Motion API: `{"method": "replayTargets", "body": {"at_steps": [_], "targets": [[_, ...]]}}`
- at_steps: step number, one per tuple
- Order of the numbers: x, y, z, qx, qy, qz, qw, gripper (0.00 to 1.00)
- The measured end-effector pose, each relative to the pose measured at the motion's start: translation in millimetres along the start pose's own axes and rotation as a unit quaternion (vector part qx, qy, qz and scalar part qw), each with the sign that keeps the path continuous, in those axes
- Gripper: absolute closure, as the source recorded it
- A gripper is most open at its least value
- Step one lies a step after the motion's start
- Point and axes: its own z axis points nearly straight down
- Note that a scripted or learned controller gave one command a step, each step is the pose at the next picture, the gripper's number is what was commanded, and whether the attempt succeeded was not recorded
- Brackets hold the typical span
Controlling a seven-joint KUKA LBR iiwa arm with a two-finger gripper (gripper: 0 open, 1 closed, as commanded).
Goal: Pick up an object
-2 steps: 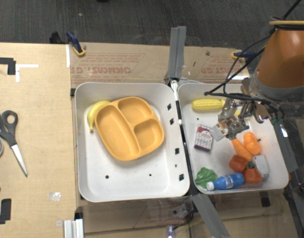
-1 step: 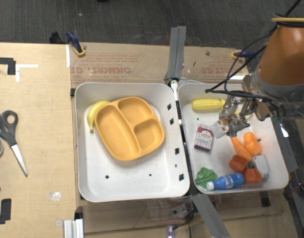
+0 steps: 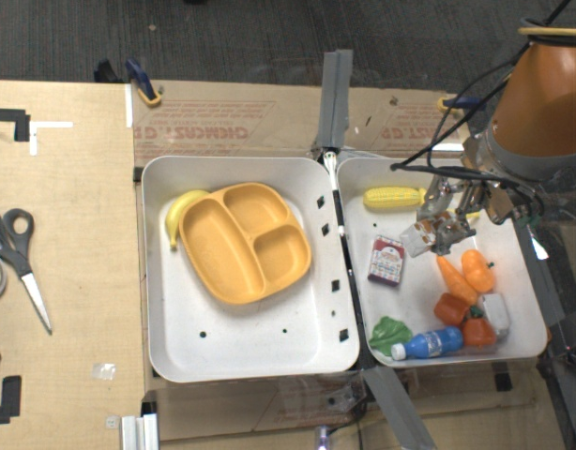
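Note:
My gripper (image 3: 440, 225) hangs over the upper middle of the right bin (image 3: 522, 350), under the orange band of the arm (image 3: 541, 101). Just left of it lies a yellow corn cob (image 3: 393, 197) near the bin's far wall. A small red and purple box (image 3: 386, 261) lies below and left of the gripper. An orange carrot (image 3: 454, 277) and an orange pepper (image 3: 477, 270) lie right below it. Toward the front are a red pepper (image 3: 451, 307), a tomato (image 3: 477, 332), a white block (image 3: 496, 311), a blue bottle (image 3: 429, 344) and a green item (image 3: 389, 330).
The left bin (image 3: 175, 345) holds a yellow divided plate (image 3: 243, 242) with a banana (image 3: 180, 212) tucked at its left edge. Scissors (image 3: 21, 251) lie on the wooden bench at far left. Cables run from the arm across the right bin's far corner.

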Motion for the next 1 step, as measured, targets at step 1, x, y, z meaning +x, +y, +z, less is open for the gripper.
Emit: {"method": "replayTargets", "body": {"at_steps": [1], "targets": [[-76.0,-23.5,-29.2,0.001,0.003,-0.066,0.9978,1.00]]}}
